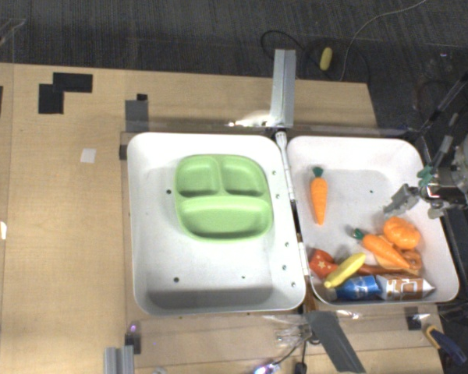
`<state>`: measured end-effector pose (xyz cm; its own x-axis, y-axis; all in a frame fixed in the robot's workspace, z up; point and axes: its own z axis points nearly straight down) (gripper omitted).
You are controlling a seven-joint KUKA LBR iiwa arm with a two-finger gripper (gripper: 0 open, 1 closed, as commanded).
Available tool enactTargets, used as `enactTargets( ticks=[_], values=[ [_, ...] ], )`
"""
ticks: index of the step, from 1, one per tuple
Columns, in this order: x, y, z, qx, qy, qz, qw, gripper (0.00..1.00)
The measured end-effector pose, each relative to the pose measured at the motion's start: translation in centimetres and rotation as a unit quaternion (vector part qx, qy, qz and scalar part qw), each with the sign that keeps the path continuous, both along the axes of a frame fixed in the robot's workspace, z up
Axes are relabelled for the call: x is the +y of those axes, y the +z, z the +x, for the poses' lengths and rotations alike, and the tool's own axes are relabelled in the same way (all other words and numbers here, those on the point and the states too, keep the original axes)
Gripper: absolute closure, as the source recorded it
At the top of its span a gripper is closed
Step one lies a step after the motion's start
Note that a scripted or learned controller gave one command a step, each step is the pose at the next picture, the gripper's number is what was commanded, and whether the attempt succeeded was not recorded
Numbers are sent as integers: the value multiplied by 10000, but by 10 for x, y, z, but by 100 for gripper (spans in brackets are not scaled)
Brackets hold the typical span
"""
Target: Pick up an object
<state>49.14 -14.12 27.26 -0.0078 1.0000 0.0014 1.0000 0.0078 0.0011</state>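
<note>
Carrot (319,196) is my nearest clear candidate for the pick; findings follow, left to right.

Left bin (152,232): it holds a green tray (221,195) with three compartments, set flat near the middle. Nothing lies in the tray. It is wide and shallow, so I judge it a poor fit for a two-finger grasp.

Right bin (374,158): the carrot lies alone in the left part of the floor, leaf end toward the far wall, well apart from everything else. That isolation leaves room on both sides of it.

Along the near wall sits a crowded pile. A red piece (320,262) is at its left, touching a banana (345,270) that lies at a slant. A blue and brown packet (386,288) lies flat against the near wall. Above it a second carrot (383,249) lies at a slant, and an orange fruit (402,231) sits just beside that. These items touch or overlap, so I judge a grasp there likely to snag a neighbour or slip.

Right edge: my gripper (402,199) reaches in over the right side of that bin, near the orange fruit and above the pile. Nothing is visible between the grey fingers. Whether they are spread or pressed together I cannot tell from this angle.

Assessment: pick not yet made.
</note>
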Motion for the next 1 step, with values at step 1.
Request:
enactTargets(
  ticks=[1],
  values=[
    [46,-78,86,6,106,3,9999,0]
  ],
)
